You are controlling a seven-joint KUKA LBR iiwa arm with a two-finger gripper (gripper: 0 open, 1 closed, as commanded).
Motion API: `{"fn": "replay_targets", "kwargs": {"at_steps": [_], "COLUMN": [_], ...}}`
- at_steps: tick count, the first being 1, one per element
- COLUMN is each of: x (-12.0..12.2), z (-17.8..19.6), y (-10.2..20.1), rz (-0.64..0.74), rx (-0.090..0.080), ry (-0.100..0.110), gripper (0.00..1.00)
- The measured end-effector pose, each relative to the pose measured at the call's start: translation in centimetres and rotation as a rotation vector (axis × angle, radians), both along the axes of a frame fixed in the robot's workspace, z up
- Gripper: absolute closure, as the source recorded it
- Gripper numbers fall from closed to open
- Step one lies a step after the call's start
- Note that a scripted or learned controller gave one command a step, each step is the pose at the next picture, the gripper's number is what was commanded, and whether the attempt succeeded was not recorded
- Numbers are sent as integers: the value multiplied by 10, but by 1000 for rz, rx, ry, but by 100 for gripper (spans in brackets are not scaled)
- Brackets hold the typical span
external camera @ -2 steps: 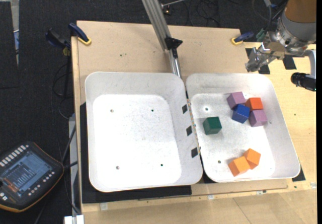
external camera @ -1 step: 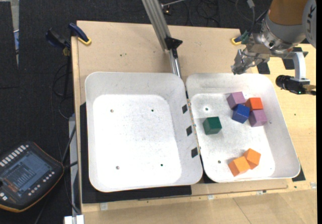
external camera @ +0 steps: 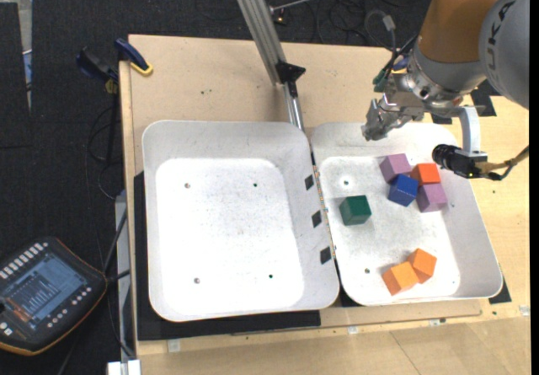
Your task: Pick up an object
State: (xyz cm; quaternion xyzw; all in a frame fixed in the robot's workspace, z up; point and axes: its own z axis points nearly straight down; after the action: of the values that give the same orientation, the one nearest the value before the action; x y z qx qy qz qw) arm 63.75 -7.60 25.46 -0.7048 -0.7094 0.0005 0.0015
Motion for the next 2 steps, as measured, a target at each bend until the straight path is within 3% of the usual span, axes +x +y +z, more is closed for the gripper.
{"fn": "replay_targets", "kwargs": {"at_steps": [2], "x": [-34], "z": [6], "y": [108], "rz": [2], "rx": [1], "ry": [-1], "gripper": [100]}}
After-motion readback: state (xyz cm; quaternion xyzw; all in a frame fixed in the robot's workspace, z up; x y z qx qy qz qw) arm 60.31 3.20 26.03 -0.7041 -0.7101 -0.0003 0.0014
